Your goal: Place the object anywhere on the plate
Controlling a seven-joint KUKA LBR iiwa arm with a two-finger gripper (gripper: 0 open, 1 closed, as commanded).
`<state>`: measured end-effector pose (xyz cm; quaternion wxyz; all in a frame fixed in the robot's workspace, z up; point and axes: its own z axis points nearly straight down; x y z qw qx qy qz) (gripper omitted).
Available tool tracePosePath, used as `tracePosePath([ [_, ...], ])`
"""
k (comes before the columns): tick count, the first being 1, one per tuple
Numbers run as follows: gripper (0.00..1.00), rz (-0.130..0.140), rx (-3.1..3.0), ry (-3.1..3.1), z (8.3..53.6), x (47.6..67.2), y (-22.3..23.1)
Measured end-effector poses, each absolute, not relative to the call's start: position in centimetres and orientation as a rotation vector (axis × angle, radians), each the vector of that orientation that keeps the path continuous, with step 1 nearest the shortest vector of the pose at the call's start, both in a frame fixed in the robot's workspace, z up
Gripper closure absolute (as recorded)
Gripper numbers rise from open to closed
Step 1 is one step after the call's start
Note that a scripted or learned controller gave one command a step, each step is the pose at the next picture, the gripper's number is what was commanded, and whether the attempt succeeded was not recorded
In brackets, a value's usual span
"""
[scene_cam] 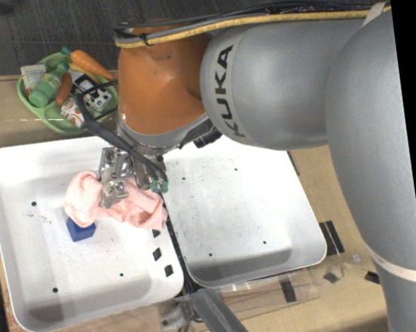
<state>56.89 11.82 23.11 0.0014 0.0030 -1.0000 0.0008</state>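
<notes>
A crumpled pink cloth-like item (pixel 94 199) lies in the left bin (pixel 21 247), near its right half. A small blue block (pixel 81 230) rests against the pink item's lower left edge. My gripper (pixel 115 185) hangs low over the middle of the pink item, its metal body covering part of it. The grey arm with its orange band (pixel 158 77) reaches in from the right, above the bins' far edge. I cannot make out a plate as such.
A green bowl (pixel 41 107) holding toy vegetables and small packages stands on the bench beyond the left bin. The right bin (pixel 245 217) lies beside the left one, partly under the arm. Black tape marks sit along the divide between the bins.
</notes>
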Motion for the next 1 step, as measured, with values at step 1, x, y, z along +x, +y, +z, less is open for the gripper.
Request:
tracePosePath([
  [1, 0.0, 0.002, 0.009, -3.139, 23.13, 56.9, 11.79],
])
